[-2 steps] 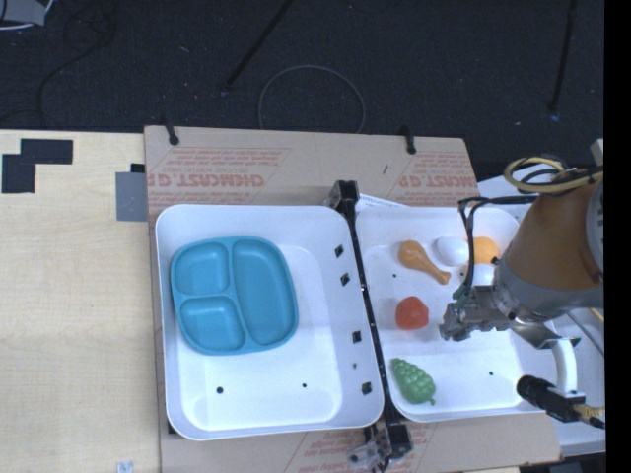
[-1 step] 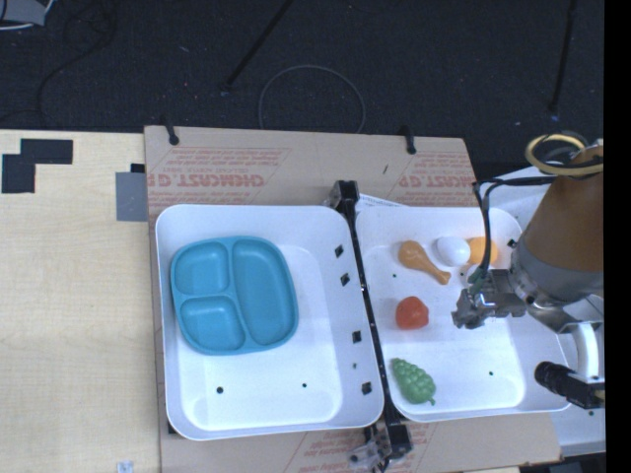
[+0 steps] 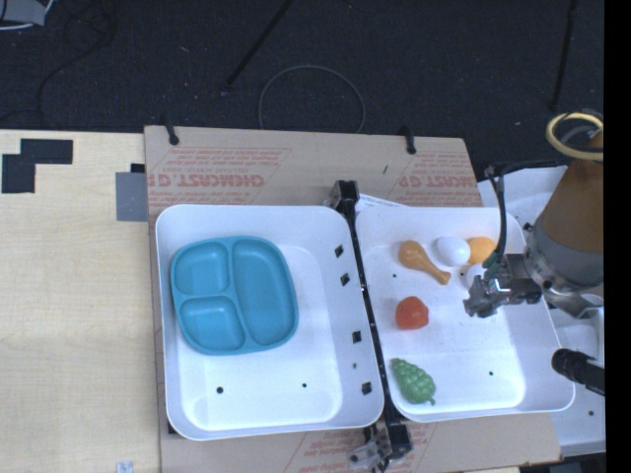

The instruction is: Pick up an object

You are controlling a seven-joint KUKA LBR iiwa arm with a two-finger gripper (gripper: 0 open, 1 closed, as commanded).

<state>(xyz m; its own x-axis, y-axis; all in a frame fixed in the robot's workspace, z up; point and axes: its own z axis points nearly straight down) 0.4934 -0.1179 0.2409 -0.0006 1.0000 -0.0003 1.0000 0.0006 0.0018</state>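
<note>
My gripper [image 3: 480, 302] hangs low over the right side of the right bin [image 3: 463, 387], and nothing shows between its fingers. A red tomato-like piece [image 3: 412, 312] lies to its left near the bin's middle. Just above and left of the gripper sit a tan drumstick [image 3: 423, 261], a white egg [image 3: 453, 251] and an orange piece [image 3: 481, 249] at the bin's far side. A green grape bunch [image 3: 413, 380] lies near the front edge.
The left bin [image 3: 246, 392] holds a blue divided plate [image 3: 234, 294]. A black divider with clips [image 3: 360, 313] runs between the bins. The arm's grey body [image 3: 577, 230] stands over the right bin's right rim.
</note>
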